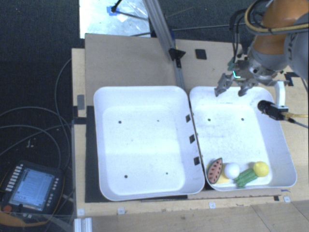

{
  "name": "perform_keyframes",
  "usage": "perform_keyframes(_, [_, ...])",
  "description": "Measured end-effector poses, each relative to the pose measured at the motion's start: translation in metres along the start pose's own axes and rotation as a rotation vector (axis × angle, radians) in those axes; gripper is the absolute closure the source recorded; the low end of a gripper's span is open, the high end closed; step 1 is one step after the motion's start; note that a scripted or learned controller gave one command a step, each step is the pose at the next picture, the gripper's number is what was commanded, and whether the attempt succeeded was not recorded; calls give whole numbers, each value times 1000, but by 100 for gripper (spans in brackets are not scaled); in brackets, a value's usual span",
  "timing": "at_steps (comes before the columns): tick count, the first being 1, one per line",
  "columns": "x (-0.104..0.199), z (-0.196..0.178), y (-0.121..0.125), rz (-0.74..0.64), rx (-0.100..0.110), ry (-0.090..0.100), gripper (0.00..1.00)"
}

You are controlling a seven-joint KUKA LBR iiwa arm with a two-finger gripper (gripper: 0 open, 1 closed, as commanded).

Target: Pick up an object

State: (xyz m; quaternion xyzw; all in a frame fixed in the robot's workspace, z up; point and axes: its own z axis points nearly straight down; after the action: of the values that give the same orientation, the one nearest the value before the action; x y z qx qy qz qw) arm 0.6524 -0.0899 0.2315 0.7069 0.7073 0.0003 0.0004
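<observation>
My gripper [231, 91] hangs over the far edge of the right bin [241, 124], fingers spread open with nothing between them. Several small toys lie bunched at that bin's near edge, far from the gripper: a watermelon slice [215, 170], a white ball [232, 169], a green piece [246, 176] and a yellow ball [261, 168]. A yellow bit peeks out under the slice and the white ball.
The left bin [140, 139] sits beside the right one, with black clips [192, 138] along their shared edge. A metal pole [161, 23] slants up behind the bins. A black fitting [270, 109] juts over the right bin's far right rim. A teach pendant [30, 186] lies on the floor at left.
</observation>
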Motion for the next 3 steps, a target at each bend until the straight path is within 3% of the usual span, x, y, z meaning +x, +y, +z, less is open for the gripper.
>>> perform_keyframes(1, [0, 0, 0, 0, 0, 0, 0])
perform_keyframes(3, [-8, 114, 12, 0, 5, 1, 0])
